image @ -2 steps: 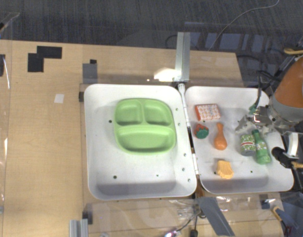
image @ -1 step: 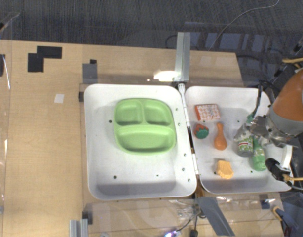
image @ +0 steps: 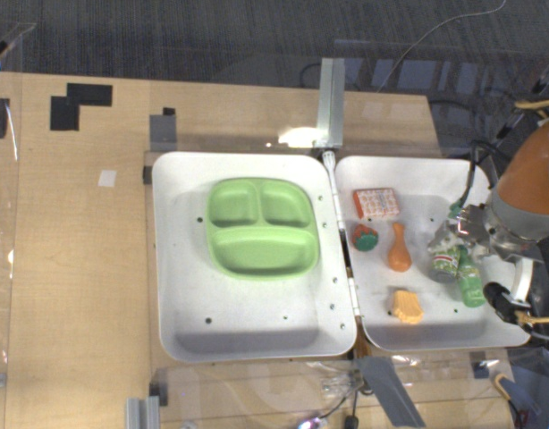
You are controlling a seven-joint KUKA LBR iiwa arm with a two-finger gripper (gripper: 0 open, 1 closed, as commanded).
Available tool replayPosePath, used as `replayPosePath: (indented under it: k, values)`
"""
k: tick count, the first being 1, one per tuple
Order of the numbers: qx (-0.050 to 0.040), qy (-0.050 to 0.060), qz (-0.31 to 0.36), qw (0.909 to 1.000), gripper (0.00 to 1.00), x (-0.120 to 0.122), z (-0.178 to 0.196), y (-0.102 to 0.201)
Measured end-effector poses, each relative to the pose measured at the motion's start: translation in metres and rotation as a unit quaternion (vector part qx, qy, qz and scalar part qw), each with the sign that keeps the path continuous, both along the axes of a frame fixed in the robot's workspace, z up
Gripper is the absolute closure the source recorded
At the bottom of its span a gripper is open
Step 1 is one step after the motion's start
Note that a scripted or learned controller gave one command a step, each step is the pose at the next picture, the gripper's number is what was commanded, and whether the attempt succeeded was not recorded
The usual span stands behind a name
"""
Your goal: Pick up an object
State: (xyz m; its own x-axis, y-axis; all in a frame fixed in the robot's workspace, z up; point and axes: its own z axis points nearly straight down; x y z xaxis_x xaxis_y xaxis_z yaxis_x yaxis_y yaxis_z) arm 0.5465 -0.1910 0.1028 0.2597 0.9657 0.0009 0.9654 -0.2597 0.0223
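Bright, even overhead light. Glare spot on bench (image: 299, 138) just above the bins' join. Left bin (image: 181, 239) has soft grey shadow along lower inside wall; tray (image: 261, 226) casts faint shadow. Floor at top dim. Focus fair, slightly soft; arm (image: 534, 181) at rt edge blurry.
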Motion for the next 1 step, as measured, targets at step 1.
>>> replayPosePath:
  k: [1]
  values:
    - [0.0029,0.009,-0.057,0.9983,1.00,0.0793,0.0308,0.0620]
